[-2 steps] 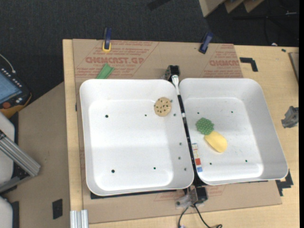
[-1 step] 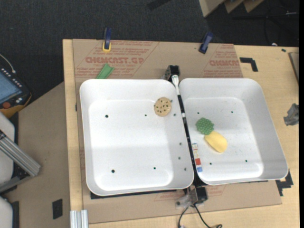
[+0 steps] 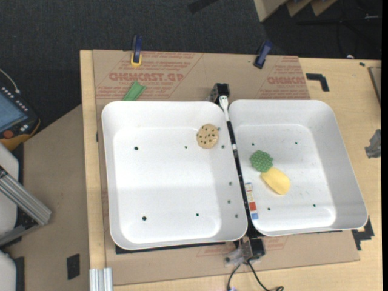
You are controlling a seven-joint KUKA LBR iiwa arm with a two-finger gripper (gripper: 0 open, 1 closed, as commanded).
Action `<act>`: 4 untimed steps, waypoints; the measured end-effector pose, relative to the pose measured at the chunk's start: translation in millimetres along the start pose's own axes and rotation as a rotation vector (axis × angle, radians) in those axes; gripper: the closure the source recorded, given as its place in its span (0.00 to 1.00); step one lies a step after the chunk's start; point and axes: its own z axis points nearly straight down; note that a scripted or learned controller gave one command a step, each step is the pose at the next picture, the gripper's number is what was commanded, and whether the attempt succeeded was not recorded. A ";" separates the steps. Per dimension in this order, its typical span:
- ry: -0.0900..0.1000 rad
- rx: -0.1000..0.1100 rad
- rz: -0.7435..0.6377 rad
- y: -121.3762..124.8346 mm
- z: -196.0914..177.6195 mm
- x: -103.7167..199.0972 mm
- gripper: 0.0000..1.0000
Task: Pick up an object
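A round tan cookie with dark chips (image 3: 207,136) lies in the left white bin (image 3: 111,162), near its far right corner. In the right white bin (image 3: 347,162) a small green bumpy piece (image 3: 261,160) rests left of centre. A yellow lemon-like object (image 3: 276,181) lies just in front of it, touching or almost touching.
Both bins sit on a cardboard sheet (image 3: 182,71) held by a blue-and-yellow clamp (image 3: 136,50) and a blue clamp (image 3: 263,53) at the far edge. A green strip (image 3: 133,91) lies on the cardboard behind the left bin. A small grey part (image 3: 373,145) pokes in at the right edge.
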 end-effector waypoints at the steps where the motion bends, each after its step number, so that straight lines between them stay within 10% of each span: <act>1: 0.000 0.000 0.000 0.1 -12.7 0.0 1.00; 4: 0.000 0.000 0.000 -0.1 -1.2 0.0 1.00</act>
